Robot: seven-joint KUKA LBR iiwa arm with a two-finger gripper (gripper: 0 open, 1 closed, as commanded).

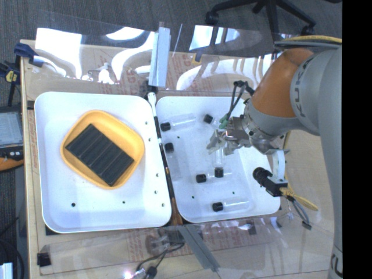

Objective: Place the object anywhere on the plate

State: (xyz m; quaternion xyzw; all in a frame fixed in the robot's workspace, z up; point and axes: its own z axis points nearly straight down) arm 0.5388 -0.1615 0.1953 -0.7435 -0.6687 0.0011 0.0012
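Jaws hang low over the right bin; I can't tell their state. Yellow plate sits in the left bin.

We see a tabletop of pale wood carrying two shallow white bins side by side, their inner edges touching. The left bin sits just beside the right bin, and a clear panel stands along the far edge.
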